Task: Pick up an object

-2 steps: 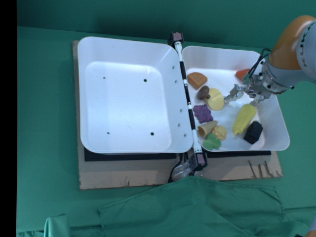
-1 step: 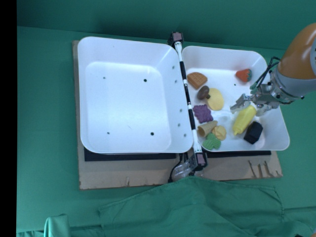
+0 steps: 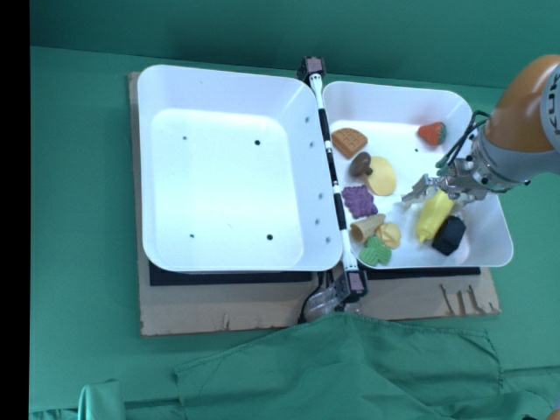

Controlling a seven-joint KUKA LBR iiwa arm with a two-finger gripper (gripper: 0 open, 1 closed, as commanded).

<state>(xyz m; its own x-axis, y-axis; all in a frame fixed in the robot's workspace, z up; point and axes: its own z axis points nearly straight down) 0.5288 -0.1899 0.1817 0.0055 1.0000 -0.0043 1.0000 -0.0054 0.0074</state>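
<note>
The right bin (image 3: pixel 490 234) serves as the landmark: it sits on the green tabletop (image 3: pixel 79 191) with the left bin (image 3: pixel 149 147) touching its left wall along a black-and-white divider strip (image 3: pixel 329 160). The arm (image 3: pixel 525 121) reaches over the right bin's right wall, and the gripper (image 3: pixel 426 191) hangs low over the bin's middle, its fingers (image 3: pixel 413 197) pointing left and spread slightly apart with nothing between them. Just below the gripper lies a yellow bottle-shaped toy (image 3: pixel 432 218), tilted, with a black block (image 3: pixel 449 234) touching its lower right end. Near the bin's back right corner rests a red strawberry (image 3: pixel 430 133). Toward the bin's left wall lie a brown waffle (image 3: pixel 349 141), a dark mushroom (image 3: pixel 360 164) beside a pale yellow disc (image 3: pixel 381 179), a purple grape cluster (image 3: pixel 359 200), an ice-cream cone (image 3: pixel 367 227), a small yellow piece (image 3: pixel 389 234) and a green leafy piece (image 3: pixel 377 252) close to the front wall. A brown cardboard sheet (image 3: pixel 394 303) lies under both bins.
</note>
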